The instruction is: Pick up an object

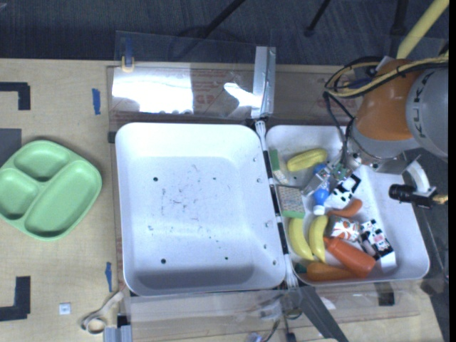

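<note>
The right bin holds a heap of toys: a yellow-green piece at the back, two bananas near the left wall, an orange carrot-like piece at the front, a red sausage, a small blue bottle and a black-and-white figure. My gripper reaches down from the orange-banded wrist into the back middle of this bin. It sits just above the blue bottle and the black-and-white figure. I see nothing lifted.
The left bin lies beside the right one, with a shared wall between them. A green divided plate rests on the bench at far left. A clear panel stands behind the bins.
</note>
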Controlling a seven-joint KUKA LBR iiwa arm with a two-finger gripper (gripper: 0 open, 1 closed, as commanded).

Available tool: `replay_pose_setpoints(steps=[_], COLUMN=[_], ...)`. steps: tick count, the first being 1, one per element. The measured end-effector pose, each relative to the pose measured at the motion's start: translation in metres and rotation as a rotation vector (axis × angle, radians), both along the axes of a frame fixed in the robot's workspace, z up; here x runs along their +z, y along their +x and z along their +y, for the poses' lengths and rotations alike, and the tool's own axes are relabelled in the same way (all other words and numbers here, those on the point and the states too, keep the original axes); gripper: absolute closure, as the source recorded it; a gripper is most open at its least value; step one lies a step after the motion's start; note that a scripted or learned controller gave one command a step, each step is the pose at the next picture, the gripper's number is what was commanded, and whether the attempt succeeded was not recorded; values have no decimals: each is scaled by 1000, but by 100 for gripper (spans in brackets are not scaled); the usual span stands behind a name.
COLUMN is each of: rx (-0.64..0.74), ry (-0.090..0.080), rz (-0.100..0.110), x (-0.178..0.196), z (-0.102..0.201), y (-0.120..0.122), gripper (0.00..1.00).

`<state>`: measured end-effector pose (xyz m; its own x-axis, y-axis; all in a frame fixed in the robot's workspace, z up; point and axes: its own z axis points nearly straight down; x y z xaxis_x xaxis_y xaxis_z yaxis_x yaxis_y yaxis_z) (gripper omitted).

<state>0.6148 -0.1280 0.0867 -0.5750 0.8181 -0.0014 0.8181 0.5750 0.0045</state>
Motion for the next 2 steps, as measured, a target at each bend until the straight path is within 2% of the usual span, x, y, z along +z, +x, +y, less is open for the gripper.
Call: replay_pose_setpoints(steps=[1, 2], rx=[-5, -235], ry=[0, -1], rz=[-11, 0], x=[13, 99], z=[-3, 82], y=[2, 53], gripper=[100, 100])
